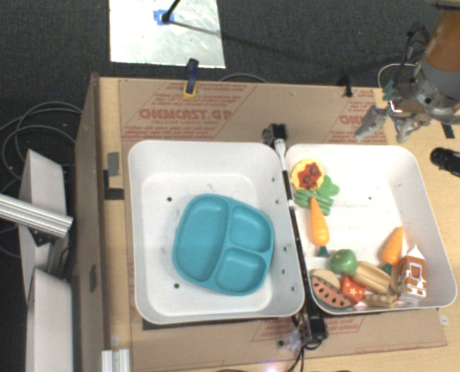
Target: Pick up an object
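Observation:
My gripper (386, 125) hangs above the far edge of the right bin (369, 178), at the upper right of the camera view. Its two fingers are spread apart with nothing between them. In the right bin lie toy foods: a yellow flower-like piece with red centre (308, 175) on green leaves, an orange carrot (318, 223), a green round fruit (342, 261), a second orange piece (392, 245), a watermelon slice (327, 293), a bread-like stick (372, 275) and a small white and orange carton (413, 273).
The left bin (156, 177) holds a blue divided tray (224, 243). A black divider clip (276, 136) sits between the bins. Cardboard (214, 107) lies under both bins. Cables and metal brackets are off to the left.

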Controlling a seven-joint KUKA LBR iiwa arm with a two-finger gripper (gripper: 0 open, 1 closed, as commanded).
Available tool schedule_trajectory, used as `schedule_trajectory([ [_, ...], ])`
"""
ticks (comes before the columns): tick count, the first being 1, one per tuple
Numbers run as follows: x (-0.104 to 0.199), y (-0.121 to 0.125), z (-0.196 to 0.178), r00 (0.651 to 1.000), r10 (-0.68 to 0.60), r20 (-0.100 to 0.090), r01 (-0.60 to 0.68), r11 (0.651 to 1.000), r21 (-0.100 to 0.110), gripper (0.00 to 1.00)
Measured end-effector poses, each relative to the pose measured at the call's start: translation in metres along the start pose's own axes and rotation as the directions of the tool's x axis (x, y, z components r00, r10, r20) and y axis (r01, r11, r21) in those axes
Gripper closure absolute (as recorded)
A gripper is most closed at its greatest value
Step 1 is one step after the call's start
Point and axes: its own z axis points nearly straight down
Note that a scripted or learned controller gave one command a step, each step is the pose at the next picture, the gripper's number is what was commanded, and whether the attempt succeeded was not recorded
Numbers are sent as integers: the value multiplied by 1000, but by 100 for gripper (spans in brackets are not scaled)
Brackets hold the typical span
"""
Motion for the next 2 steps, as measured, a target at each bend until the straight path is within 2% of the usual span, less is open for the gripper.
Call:
schedule_trajectory([
  [1, 34, -69, 143, 1000, 2, -5, -2, 1000, 18, 0],
  [2, 48, -95, 172, 1000, 4, 1, -4, 1000, 1, 0],
])
